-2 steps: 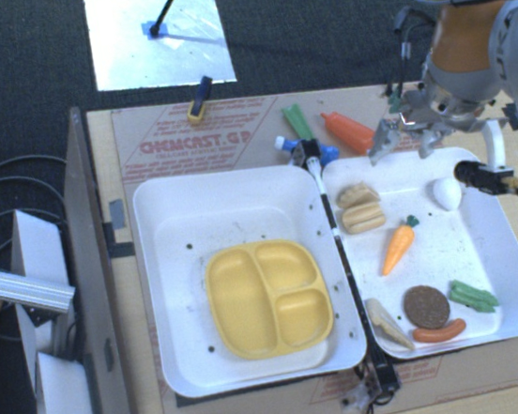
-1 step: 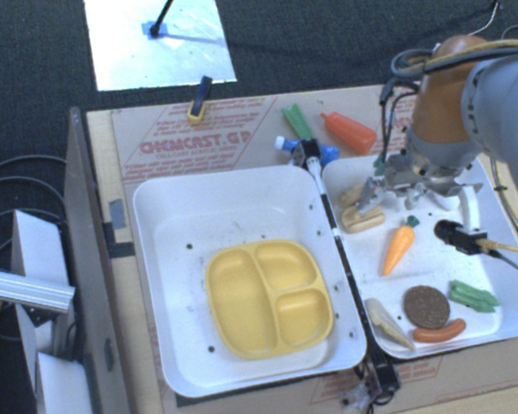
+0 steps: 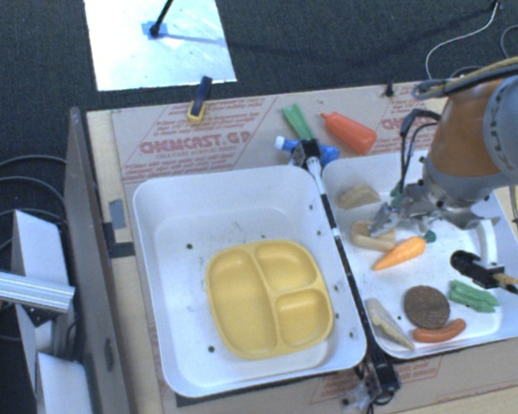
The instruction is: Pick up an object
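Observation:
My gripper hangs low over the middle of the right bin, open, with nothing between its fingers. Just below it lies an orange carrot. A beige piece sits at its left side, and another beige piece lies further back. Toward the front of the same bin are a brown round cookie, a green piece, a red sausage and a pale wedge.
The left bin holds a yellow divided plate. Behind the bins, on the cardboard, lie a green item, an orange-red item and a small yellow-and-black tool. The arm covers the right bin's back right corner.

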You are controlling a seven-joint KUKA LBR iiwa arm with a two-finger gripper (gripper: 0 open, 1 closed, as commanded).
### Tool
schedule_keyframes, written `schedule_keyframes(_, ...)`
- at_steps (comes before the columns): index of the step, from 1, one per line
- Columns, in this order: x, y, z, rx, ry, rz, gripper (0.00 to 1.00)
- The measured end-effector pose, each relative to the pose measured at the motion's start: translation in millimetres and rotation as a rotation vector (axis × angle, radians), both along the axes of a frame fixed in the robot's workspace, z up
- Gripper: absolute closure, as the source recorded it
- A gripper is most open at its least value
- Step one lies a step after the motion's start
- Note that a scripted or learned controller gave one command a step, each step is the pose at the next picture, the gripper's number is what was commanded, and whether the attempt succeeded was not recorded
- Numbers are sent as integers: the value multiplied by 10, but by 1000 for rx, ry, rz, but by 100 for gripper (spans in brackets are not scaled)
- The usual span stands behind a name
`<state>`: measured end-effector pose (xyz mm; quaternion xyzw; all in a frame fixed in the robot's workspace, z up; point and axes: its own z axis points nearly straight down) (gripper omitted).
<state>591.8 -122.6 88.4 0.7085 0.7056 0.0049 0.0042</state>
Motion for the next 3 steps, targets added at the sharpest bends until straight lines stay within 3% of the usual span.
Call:
schedule_keyframes(1, -331, 4, 13, -3, -3, 3, 0)
schedule_keyframes(2, -306, 20, 132, 1, -5, 5, 100)
schedule_keyframes(3, -310, 20, 126, 1, -3, 5, 0)
